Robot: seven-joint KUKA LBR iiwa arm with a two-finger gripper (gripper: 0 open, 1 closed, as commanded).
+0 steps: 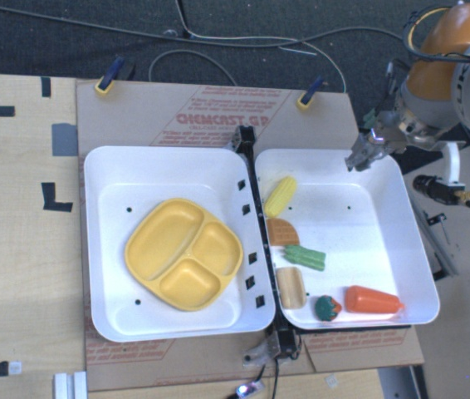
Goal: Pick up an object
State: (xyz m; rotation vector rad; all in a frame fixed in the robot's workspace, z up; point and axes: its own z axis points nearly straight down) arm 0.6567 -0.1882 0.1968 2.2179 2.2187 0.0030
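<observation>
Hovering above the right bin [413,248] far corner, gripper [359,161] with nothing visibly gripped, jaws' state unclear; below, along its left wall: corn [281,194], green pod [305,258], carrot [372,300] near front

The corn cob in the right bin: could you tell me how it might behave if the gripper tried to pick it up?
The corn cob looks rounded and tapered, so it may roll or slip out of a two-finger pinch. It appears to be a moulded toy, probably stiff and light. It lies near the right bin wall, which could hinder the gripper.
</observation>
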